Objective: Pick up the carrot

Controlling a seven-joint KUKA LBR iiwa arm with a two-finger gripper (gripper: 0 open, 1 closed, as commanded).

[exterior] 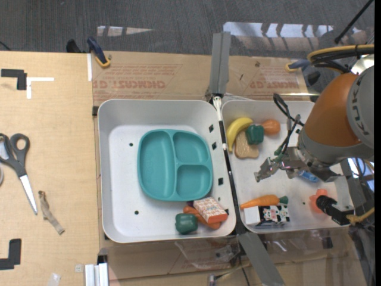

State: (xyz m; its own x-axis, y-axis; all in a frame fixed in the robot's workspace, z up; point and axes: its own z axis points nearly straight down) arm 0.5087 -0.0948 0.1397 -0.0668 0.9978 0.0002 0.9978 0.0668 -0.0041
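Gripper (266, 171) hangs above the carrot (260, 201); nothing visibly between its fingers.

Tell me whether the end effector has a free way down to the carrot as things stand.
Probably yes. The end effector hovers in the right bin, and the carrot lies uncovered just beside it. The small carton touching the carrot may crowd a grasp.

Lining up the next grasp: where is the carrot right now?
The carrot lies in the right bin, near its front edge, just above the black-and-white carton and below the tool.
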